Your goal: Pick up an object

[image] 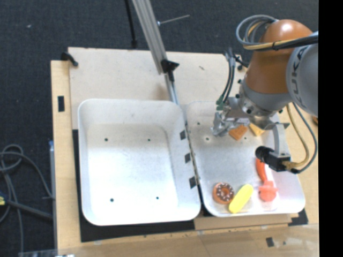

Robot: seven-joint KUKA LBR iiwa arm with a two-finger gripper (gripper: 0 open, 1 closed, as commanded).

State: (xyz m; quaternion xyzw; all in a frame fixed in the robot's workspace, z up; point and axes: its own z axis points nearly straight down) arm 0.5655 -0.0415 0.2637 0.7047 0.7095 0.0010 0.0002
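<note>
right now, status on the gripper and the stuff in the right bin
Gripper low over right bin, far end, nothing seen held. Orange block beside it. Donut, yellow piece, orange tool at near edge.

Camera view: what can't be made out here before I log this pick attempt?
- Gripper fingers: too small and blurred to tell their state or whether they hold anything.
- Orange block and tan piece: partly hidden under the arm's wrist.
- Orange tool: upper end covered by a black fitting.
- Donut: too small for detail.
</note>
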